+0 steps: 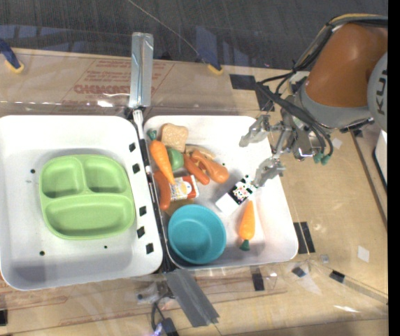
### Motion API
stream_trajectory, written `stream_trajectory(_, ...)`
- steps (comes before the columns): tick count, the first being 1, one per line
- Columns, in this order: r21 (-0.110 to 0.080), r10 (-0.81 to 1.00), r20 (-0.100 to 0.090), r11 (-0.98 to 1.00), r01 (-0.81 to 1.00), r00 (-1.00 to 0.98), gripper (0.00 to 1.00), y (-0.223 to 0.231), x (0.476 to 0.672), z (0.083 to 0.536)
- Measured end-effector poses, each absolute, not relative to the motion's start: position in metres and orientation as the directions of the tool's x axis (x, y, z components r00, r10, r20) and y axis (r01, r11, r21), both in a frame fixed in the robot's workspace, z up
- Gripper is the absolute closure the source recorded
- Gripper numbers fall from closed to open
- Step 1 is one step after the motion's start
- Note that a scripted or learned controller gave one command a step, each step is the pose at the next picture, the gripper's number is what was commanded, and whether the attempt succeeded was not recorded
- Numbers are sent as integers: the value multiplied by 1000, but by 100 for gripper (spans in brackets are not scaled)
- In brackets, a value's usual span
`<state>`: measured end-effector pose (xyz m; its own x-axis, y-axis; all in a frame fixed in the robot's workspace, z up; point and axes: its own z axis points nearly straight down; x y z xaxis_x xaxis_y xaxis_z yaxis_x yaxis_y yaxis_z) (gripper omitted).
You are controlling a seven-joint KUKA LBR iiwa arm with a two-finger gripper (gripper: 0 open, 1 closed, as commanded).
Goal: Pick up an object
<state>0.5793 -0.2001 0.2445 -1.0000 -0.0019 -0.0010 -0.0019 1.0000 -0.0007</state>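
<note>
Two white bins sit side by side on the counter (340, 208); the left bin (11, 187) carries a green divided plate (86, 195), and the right bin (280, 222) carries the pickable clutter. The gripper (263, 152) hangs over the right bin's far right part, its fingers (254, 133) spread apart with nothing between them. Nearest to it is a small black-and-white box (236, 194), lying just below and slightly left of the lower fingertip, its long axis running on a diagonal from lower left to upper right. Just beside that lies a small carrot (247, 222), long axis roughly along the bin's near-far line, leafy end toward the near rim. A blue bowl (196, 234), a longer carrot (161, 161), a slice of bread (175, 136) and what looks like orange toy food (207, 165) sit further left. Judging from this, the box is the likeliest target: a short drop toward the near-left, with the spread turned across its narrow side
</note>
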Motion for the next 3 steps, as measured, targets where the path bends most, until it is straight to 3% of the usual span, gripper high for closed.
stream_trajectory(1,1,462,-3,887,462,-887,0,-210,536,133)
stream_trajectory(2,4,433,-9,901,433,-901,0,-131,636,96)
stream_trajectory(3,4,427,-18,904,427,-904,100,-131,638,109)
